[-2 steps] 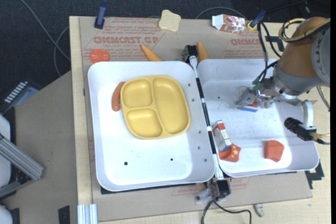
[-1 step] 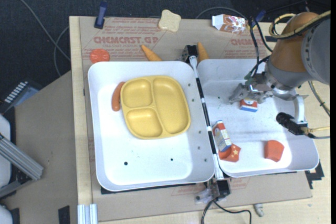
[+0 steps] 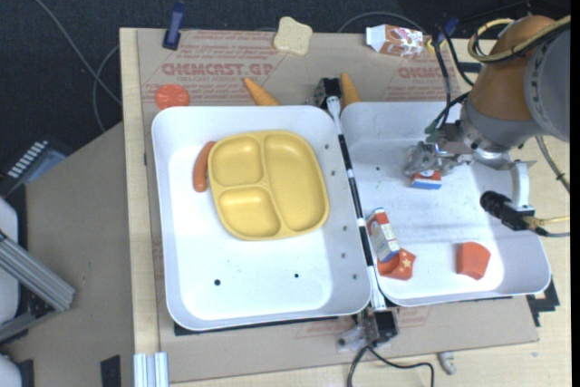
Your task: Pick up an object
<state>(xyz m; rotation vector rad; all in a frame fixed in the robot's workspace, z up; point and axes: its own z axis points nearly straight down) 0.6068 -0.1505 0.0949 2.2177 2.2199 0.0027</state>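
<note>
The gripper [image 3: 426, 160] is down in the right bin [image 3: 507, 281] directly over a small red, white and blue object [image 3: 426, 180], its grip impossible to judge here, so nothing is lifted yet.

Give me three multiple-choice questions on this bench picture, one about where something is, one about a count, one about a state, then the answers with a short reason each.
1. Where does the yellow tray lie?
A. left bin
B. right bin
C. on the cardboard outside the bins

2. How many compartments has the yellow tray?
A. two
B. three
C. five

3. How does the gripper stand to the red, white and blue object?
A. low over it in the right bin
B. raised above the left bin
C. out over the cardboard

Answers:
1 A, the tray lies in the left bin beside the hot dog.
2 B, two raised ridges split it into three.
3 A, the gripper is just above that object.
</note>
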